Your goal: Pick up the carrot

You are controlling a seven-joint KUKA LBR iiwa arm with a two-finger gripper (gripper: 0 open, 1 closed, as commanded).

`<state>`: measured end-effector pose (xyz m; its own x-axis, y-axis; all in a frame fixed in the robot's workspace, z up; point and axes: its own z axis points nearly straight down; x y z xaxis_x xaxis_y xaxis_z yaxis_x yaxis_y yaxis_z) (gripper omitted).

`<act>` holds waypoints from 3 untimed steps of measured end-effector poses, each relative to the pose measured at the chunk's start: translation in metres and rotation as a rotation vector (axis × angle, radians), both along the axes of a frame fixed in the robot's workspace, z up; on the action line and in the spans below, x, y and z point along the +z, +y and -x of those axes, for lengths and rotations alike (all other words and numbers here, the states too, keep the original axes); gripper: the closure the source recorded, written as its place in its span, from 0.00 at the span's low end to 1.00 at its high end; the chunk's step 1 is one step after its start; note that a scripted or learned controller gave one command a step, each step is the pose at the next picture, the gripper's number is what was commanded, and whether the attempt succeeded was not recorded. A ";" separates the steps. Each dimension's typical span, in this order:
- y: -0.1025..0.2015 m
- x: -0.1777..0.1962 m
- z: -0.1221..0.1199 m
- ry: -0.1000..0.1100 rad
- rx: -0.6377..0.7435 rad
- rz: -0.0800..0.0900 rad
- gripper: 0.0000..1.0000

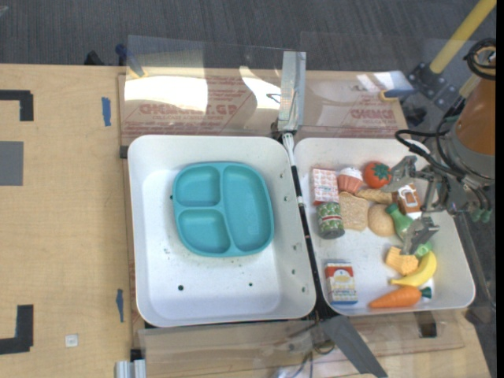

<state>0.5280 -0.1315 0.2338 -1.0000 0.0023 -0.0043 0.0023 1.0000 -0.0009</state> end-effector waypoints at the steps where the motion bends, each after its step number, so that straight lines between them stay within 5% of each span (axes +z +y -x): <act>1: 0.009 -0.094 0.049 0.008 -0.086 -0.003 0.00; 2: -0.019 -0.146 0.043 -0.012 0.158 0.002 0.00; 3: -0.019 -0.146 0.031 -0.008 0.473 0.005 0.00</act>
<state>0.4974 -0.1500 0.0874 -0.8911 -0.4537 -0.0108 -0.4537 0.8911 -0.0072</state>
